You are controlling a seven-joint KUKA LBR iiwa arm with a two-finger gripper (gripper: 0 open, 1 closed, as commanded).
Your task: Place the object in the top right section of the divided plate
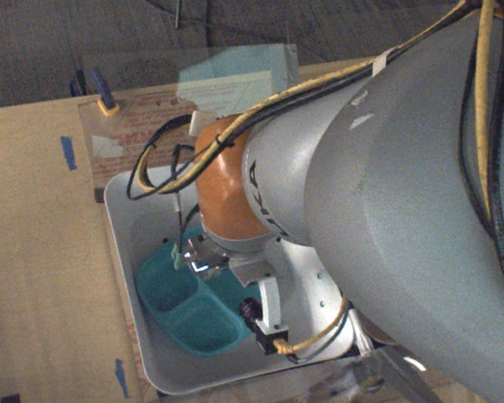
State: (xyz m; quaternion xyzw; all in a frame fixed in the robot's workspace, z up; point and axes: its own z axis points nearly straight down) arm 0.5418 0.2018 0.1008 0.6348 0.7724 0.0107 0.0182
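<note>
Bench surface [41, 305] is tan board, marked with black corners and blue tape. My grey arm [401, 182] fills the near side, its orange band [227, 190] above the wrist. Below it my gripper [194, 257] hangs over the teal divided plate [189, 315] in the white bin [126, 216]. Whether it is clenched or released, I cannot tell. Object: not discernible. Dark floor lies beyond.

Counted one shallow white plastic bin [138, 261], one teal divided plate [189, 315] with two sections showing, one grey arm [373, 186].
</note>
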